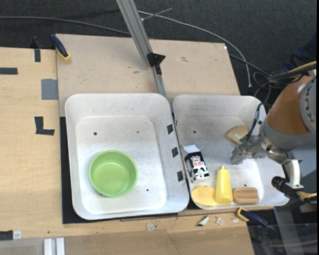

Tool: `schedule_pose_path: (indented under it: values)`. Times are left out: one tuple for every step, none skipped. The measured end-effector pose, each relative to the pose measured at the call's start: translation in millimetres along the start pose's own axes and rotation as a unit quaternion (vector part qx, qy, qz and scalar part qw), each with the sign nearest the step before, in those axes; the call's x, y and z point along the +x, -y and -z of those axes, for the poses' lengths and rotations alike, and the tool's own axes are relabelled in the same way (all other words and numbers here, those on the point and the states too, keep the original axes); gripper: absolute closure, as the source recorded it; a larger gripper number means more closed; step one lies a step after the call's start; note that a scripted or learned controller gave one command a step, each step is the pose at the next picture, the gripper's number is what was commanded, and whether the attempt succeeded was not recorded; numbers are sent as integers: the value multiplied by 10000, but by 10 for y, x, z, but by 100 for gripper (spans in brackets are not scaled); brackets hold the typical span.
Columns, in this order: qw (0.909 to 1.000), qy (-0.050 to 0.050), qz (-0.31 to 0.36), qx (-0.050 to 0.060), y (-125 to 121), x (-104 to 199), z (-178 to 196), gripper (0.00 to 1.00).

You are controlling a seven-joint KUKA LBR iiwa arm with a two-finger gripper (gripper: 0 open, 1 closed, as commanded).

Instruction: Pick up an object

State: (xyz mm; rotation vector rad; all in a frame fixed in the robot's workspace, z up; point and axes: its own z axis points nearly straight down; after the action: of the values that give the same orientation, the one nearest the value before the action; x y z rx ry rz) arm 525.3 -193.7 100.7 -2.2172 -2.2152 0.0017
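Objects sit clustered in the right bin (218, 108): a yellow bottle (223, 185) stands near the front wall, a flat yellow piece (203, 196) touches its left side, a brown block (246, 196) lies just to its right. A small black-and-white carton (196, 164) lies up and left of the bottle, close to the wall between the bins. A tan lump (236, 134) rests further back, partly hidden by the arm. Gripper (243, 154) is down over the bin floor just beside that lump, between it and the bottle; whether it grips anything, or how it stands, I cannot tell from this blurry angle. Over in the left bin (80, 108), a green bowl (113, 173) sits upright toward the front left.
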Motion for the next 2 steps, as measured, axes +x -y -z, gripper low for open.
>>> schedule_pose_path:
  values:
    - [10000, 18, -3, -24, 51, -41, 438, 100]
    - [10000, 21, 9, -49, 59, -34, 1083, 100]
